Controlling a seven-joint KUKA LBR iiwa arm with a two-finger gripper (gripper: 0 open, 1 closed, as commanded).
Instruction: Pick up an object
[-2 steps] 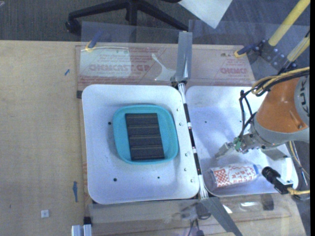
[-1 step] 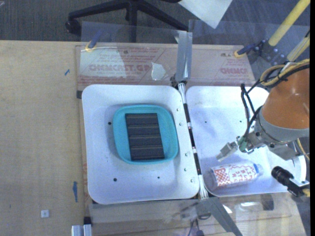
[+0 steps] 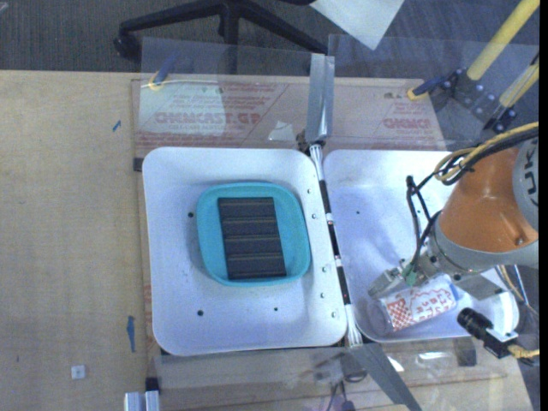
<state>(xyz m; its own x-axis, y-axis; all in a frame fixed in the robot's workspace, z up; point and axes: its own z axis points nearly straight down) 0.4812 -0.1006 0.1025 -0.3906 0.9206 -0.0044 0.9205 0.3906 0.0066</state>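
A small packet with a red and white pattern (image 3: pixel 421 306) lies in the front part of the right bin (image 3: pixel 368 204). My gripper (image 3: pixel 392 282) hangs low over that bin and touches or nearly touches the packet's left end. The grey wrist with its orange band (image 3: pixel 484 212) covers the bin's right side. In the middle of the left bin (image 3: pixel 171 229) rests a teal dish (image 3: pixel 208 229) holding a dark ridged block (image 3: pixel 250 238).
A metal divider (image 3: pixel 320 101) stands behind the seam between the bins. Clear plastic sheeting (image 3: pixel 214 110) lies along the back of the bench. Black cables (image 3: pixel 417 212) loop from the wrist over the right bin. Yellow bars (image 3: pixel 505 32) stand at the back right.
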